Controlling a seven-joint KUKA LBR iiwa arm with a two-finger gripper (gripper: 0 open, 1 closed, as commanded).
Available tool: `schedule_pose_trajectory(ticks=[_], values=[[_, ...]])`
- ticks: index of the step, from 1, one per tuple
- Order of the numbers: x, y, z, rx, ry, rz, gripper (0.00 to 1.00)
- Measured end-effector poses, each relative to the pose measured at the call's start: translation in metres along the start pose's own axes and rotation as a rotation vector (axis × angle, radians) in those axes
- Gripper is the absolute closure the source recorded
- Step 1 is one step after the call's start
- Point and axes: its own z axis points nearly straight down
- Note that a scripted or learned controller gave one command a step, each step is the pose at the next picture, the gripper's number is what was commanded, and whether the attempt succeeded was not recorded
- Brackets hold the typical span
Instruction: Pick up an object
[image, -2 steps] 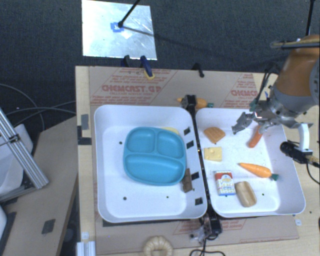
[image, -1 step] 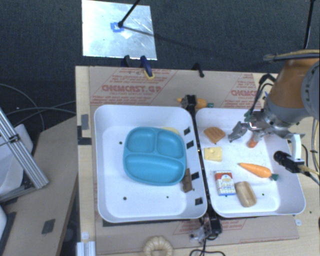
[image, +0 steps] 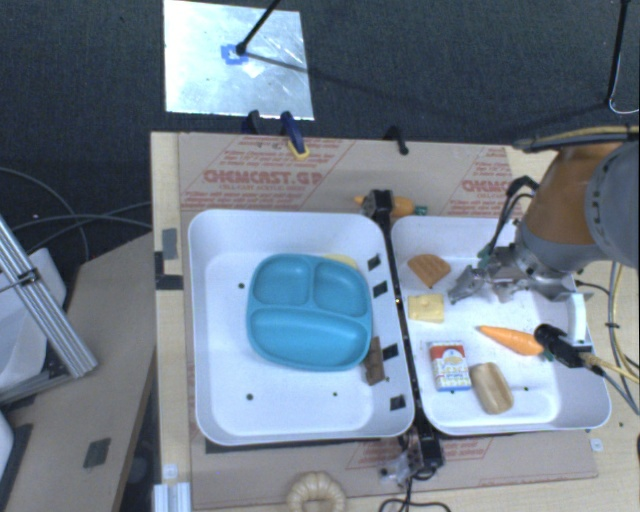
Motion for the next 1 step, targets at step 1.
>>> schedule_pose_trajectory(ticks=[1], values=[[0.0004,0.0003,0.0208,-0.003,0.0,0.0,0.0]])
